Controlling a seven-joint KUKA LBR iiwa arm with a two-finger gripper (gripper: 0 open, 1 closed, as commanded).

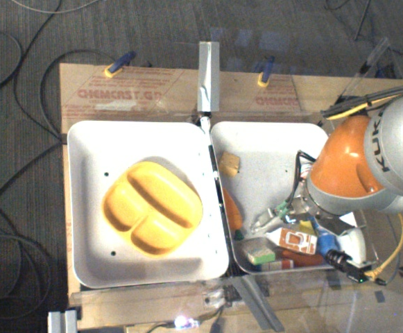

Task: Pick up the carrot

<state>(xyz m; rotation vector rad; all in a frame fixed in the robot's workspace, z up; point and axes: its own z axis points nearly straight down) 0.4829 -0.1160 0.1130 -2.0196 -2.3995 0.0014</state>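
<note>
Your gripper (269, 220) hovers low in the right bin (270, 139), its finger state impossible to tell, near the carrot (232, 212) lying against that bin's left wall.

Right white bin (270, 134): upper half of the frame mostly bare floor, only a small tan block (229, 163) near its upper left corner. Lower part crowded: orange carrot (232, 212) tight against the left wall, green-topped block (260, 257), red-and-white carton (298, 241), blue item (324, 242), all close together. Grey arm with orange band (347, 166) covers the bin's right side. Left white bin (83, 207): big yellow divided plastic dish (152, 205) takes the middle, bare strips along the walls and corners.
</note>
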